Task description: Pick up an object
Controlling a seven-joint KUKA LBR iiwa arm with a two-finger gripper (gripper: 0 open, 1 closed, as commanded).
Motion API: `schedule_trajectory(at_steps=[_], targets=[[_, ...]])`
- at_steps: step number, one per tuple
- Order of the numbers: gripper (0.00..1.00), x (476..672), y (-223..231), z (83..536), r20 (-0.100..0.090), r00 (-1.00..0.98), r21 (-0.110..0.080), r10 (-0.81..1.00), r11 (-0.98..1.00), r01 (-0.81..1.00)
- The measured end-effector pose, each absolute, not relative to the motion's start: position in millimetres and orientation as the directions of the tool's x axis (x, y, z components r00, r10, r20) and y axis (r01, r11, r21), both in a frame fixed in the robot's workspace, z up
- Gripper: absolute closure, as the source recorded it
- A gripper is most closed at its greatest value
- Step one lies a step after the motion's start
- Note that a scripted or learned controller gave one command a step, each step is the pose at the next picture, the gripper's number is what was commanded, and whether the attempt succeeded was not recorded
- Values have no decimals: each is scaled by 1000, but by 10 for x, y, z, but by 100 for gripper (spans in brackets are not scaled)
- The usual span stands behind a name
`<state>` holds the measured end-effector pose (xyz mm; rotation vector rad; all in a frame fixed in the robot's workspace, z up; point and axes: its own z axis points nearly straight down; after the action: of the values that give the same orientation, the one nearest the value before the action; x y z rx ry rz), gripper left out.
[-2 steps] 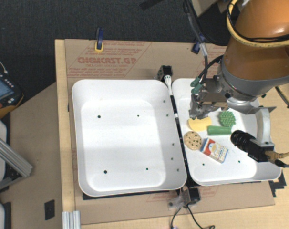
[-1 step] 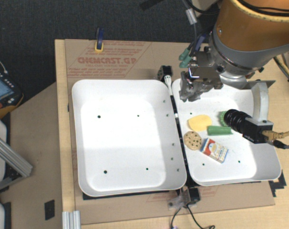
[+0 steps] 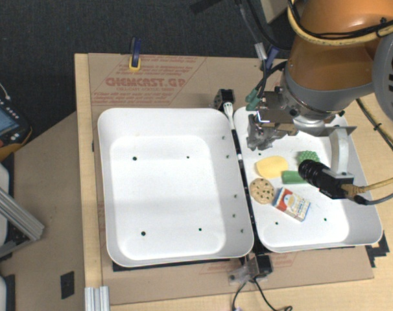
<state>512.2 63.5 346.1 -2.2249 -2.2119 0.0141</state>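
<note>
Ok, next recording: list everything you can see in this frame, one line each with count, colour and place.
Shallow white plastic bins: 2, white, side by side on the bench; left bin, right bin.
Yellow rounded object: 1, yellow, right bin, below the gripper.
Round speckled cookie: 1, tan, right bin near the divider.
Green blocks: 2, green, right bin; one beside the yellow object, one further right.
Small printed box: 1, red, white and blue, right bin.
Brown cardboard sheet: 1, under the bins.
Gripper: 1, grey metal, over the right bin's upper left.
</note>
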Motion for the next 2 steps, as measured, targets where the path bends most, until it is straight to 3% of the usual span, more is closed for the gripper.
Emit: schedule_trajectory(at_steps=[1, 2], targets=[[100, 4952, 1092, 3253, 1, -5, -6, 1000, 5, 1000], [100, 4818, 598, 3659, 0, 5, 5, 1000, -5, 1000]])
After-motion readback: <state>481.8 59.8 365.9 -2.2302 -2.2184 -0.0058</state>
